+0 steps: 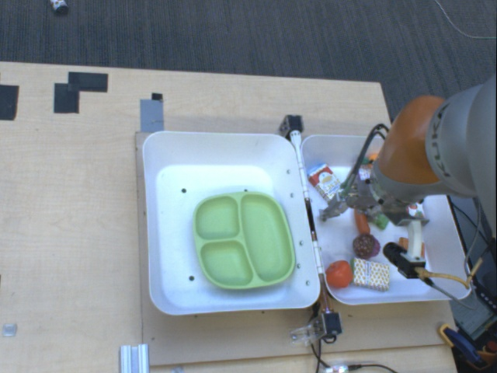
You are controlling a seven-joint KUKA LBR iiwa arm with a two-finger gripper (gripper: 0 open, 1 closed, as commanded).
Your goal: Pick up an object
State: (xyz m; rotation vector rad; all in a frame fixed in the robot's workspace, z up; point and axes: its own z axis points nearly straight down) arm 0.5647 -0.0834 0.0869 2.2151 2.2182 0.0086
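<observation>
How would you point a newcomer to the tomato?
Start at the right bin, the one under the arm. Look to its near-left corner, beside the divider: the tomato is round and red, left of a patterned packet and below a dark purple ball.

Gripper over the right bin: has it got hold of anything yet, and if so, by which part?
Cannot be told. The gripper sits low among the items in the right bin, under the arm's wrist, and no item is visibly between its fingers.

Bright, even light; slightly soft focus
</observation>
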